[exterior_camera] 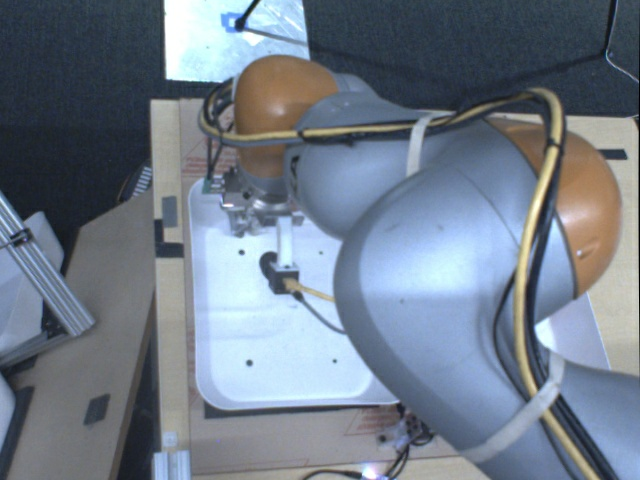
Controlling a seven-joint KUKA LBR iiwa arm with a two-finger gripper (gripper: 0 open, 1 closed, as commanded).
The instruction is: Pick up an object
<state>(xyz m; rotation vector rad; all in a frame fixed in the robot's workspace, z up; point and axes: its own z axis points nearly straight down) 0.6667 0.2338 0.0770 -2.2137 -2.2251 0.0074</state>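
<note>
1. Camera view: the arm (450,228) sweeps in from 3 o'clock, a fat, smooth grey tube with a matte sheen that blocks most of the right half.
2. Its glossy orange band (275,98) bulges like a dome at 11 o'clock, just above the wrist.
3. Below that dome sits the gripper (243,218), a small cluster of bare metal poised over the bin's 10 o'clock corner.
4. Whether the claw is released or clenched, the view cannot tell; nothing can be seen held in it.
5. The white bin (240,368) lies at 7 o'clock, a shallow plastic tray with rounded corners and a smooth floor dotted with tiny dark holes.
6. Where the task's object lies cannot be told; the arm covers much of the bench (172,328), whose tan, cardboard-like edge frames the bin.
7. At 12 o'clock, a crinkled silvery sheet (215,28) lies on dark fabric.
8. At 9 o'clock, a ribbed aluminium rail (45,283) slants across the edge.
</note>
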